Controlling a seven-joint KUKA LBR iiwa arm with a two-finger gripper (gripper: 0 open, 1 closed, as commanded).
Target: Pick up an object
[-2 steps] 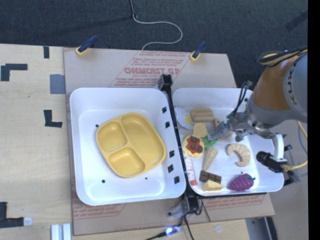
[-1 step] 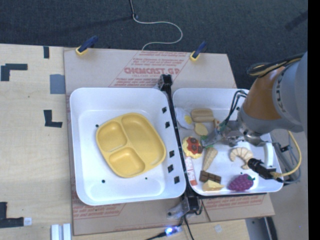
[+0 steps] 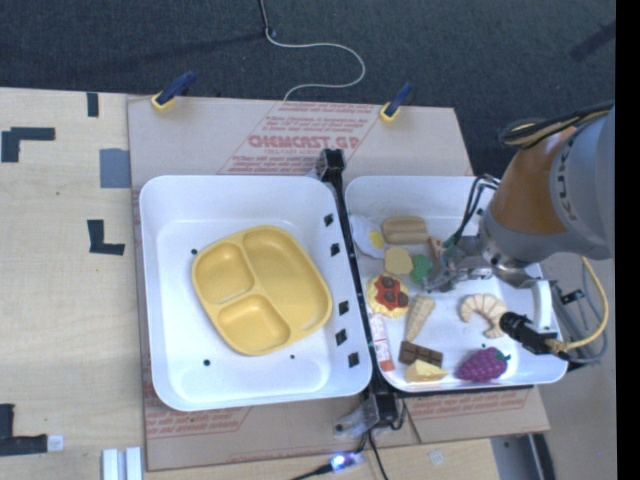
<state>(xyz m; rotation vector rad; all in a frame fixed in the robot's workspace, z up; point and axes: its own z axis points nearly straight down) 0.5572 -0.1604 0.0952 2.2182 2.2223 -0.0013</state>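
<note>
From above I see two white bins side by side; the left bin (image 3: 165, 268) holds a yellow divided tray (image 3: 262, 288), the right bin (image 3: 545, 368) a scatter of toy food. My gripper (image 3: 440, 273) is down in the right bin among the pieces, near a green item (image 3: 422, 266) and a pale yellow block (image 3: 399, 260); I cannot tell how it is set. Nearby lie a croissant (image 3: 484, 309), purple grapes (image 3: 482, 365) and a pizza slice (image 3: 387, 294). I judge this the reach-and-grasp step: next I need a firm close on one piece, then a straight lift. Red print on the cardboard (image 3: 290, 143) under the bins seems to read "CHEMCAST GP", though it is blurred
</note>
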